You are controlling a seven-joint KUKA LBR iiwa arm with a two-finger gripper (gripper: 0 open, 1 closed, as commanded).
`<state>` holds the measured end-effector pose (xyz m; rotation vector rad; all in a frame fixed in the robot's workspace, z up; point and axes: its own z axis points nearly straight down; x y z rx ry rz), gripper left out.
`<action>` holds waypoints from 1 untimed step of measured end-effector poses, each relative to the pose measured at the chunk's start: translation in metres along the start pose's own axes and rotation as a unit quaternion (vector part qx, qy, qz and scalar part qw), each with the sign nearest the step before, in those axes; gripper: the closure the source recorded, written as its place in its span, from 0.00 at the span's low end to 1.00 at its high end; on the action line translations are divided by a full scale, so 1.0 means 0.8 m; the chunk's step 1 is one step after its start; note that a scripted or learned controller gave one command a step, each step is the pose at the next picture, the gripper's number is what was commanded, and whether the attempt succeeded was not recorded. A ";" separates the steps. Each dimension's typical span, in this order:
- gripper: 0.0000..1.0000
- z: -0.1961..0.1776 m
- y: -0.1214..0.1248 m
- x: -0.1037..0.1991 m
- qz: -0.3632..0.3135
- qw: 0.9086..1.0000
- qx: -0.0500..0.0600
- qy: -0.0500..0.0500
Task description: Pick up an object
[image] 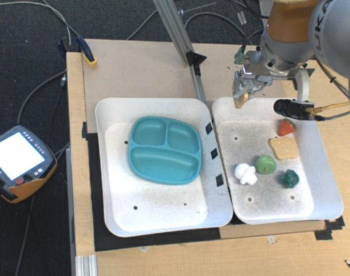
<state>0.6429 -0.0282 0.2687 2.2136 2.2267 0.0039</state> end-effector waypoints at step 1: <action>1.00 0.004 0.008 0.067 0.000 1.000 0.000 0.001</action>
